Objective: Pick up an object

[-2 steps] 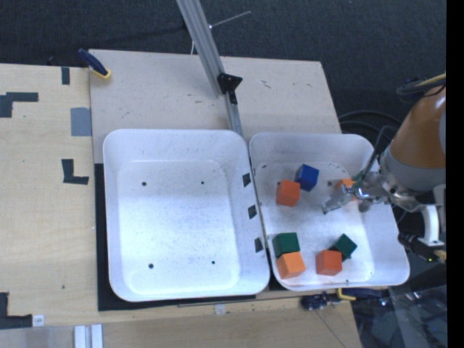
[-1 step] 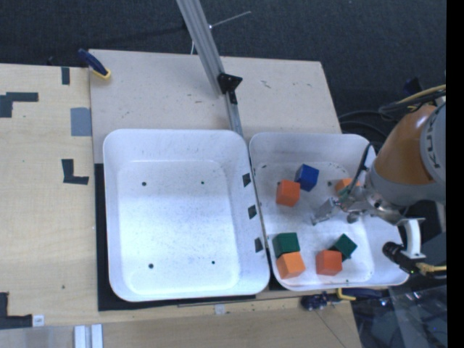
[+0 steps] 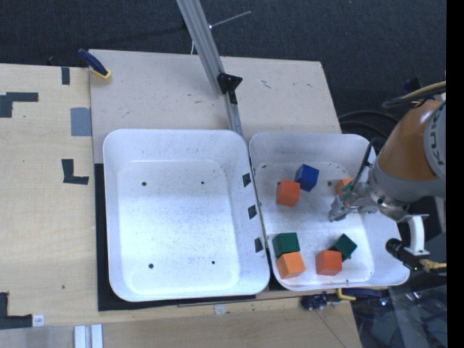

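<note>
the small orange piece at 9 o'clock of the gripper looks light and stiff - hold it by 2 flat sides - the claw's state i cannot tell.

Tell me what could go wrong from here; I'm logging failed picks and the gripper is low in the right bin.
1. The gripper sits close to the right white bin's far wall, beside a small orange piece that the arm partly hides; a grasp there may slip or scrape the wall.
2. The dark green cube and the orange-red cube lie close together just below the gripper, so a descent there could nudge both instead of gripping one.
</note>
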{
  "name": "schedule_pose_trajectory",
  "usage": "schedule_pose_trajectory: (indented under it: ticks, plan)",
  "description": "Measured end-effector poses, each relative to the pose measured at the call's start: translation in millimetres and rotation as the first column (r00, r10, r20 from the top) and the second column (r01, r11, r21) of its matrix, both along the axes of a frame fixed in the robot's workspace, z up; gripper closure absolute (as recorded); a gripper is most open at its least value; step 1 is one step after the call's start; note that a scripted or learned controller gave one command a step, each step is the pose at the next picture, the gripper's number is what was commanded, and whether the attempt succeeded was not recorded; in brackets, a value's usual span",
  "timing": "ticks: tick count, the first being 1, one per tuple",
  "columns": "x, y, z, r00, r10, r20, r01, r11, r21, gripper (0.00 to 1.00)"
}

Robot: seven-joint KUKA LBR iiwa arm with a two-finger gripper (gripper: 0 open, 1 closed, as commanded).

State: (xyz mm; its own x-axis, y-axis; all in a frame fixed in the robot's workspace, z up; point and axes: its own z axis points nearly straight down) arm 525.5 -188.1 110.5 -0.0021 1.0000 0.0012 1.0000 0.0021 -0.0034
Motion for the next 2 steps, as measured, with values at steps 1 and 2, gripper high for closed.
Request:
schedule_pose_trajectory:
  ticks: [1, 2]
  plan:
    - [5, -8, 57, 1.000, -0.001, 0.008, 0.001, 1.000, -0.003, 1.00]
    - [7, -10, 100, 1.000, -0.001, 0.007, 0.001, 1.000, -0.003, 1.00]
